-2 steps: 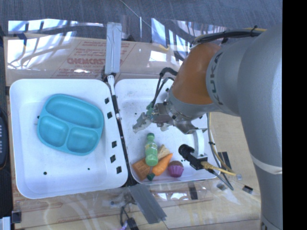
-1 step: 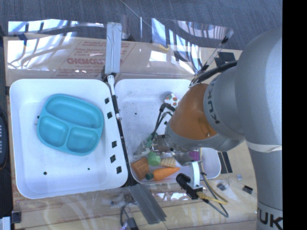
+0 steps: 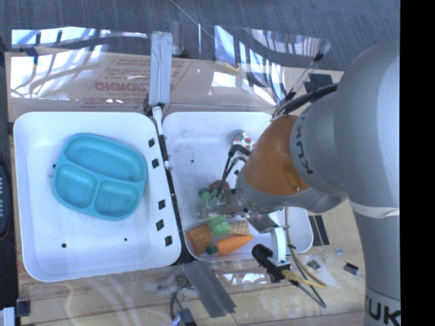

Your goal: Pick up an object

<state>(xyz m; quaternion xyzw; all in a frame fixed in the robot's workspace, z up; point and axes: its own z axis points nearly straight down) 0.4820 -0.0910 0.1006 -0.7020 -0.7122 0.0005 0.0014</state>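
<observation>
Arm (image 3: 326, 161) cut off by right and bottom edges, covers most of right bin (image 3: 197, 134), incl. its right wall. Gripper (image 3: 228, 206) mostly hidden under wrist; finger state unreadable. Small items beside carrot (image 3: 234, 244) cluttered: green piece (image 3: 219, 224), tan block (image 3: 200, 237), identities unclear. Patterned thing (image 3: 242, 140) above carrot half-hidden by arm.

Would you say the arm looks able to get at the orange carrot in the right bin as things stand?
Probably yes. The carrot lies uncovered near the right bin's front edge, just below the arm's wrist, though green pieces crowd it.
</observation>
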